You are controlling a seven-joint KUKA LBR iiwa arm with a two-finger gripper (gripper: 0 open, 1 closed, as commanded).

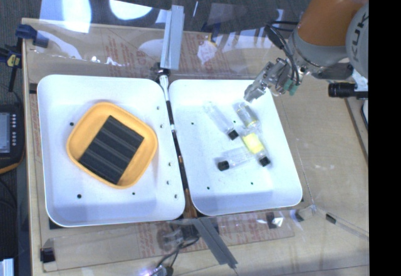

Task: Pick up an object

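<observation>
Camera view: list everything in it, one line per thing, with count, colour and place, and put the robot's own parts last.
Bins: 2, white, side by side on the bench.
Dish: 1, yellow-orange, rounded square, in the left bin.
Ridged pad: 1, dark grey, lying on the dish.
Clear bottles: 3, each with a black cap, in the right bin: one with yellow contents, one above it at an angle, one lower left.
Small clear item: 1, near the right bin's upper middle; too blurred to identify.
Metal rail: 1, grey, behind the gap between the bins.
Arm: 1, grey with orange band, upper right.
Tool: 1, metallic, over the right bin's upper right corner.
</observation>
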